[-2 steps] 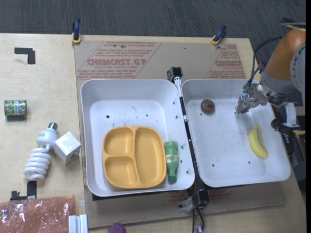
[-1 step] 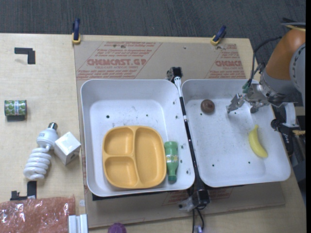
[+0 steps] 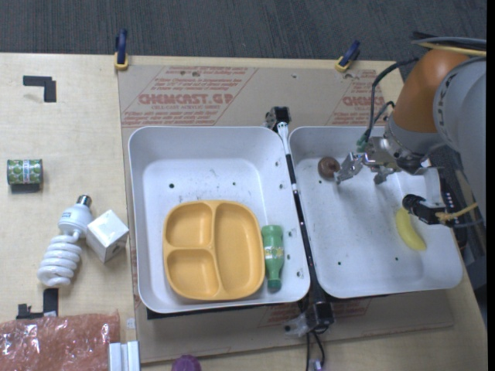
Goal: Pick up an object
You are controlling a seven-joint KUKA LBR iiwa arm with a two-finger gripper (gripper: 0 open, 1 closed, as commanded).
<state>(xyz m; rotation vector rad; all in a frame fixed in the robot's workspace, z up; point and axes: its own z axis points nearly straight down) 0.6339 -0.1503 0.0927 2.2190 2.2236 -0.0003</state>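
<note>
The arm (image 3: 452, 91) reaches in from the upper right, over the right bin (image 3: 371, 277). Its gripper (image 3: 362, 165) hangs open and empty. The small brown object (image 3: 328, 167) lies just left of its fingertips.

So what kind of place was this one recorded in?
Most likely a robotics lab's grasping test bench: two white bins on a board held by blue clamps, assorted objects like a yellow divided plate and banana, and a robot gripper.

"CHEMCAST" in red on the brown sheet (image 3: 197, 91) under the bins (smaller print unreadable)
</note>
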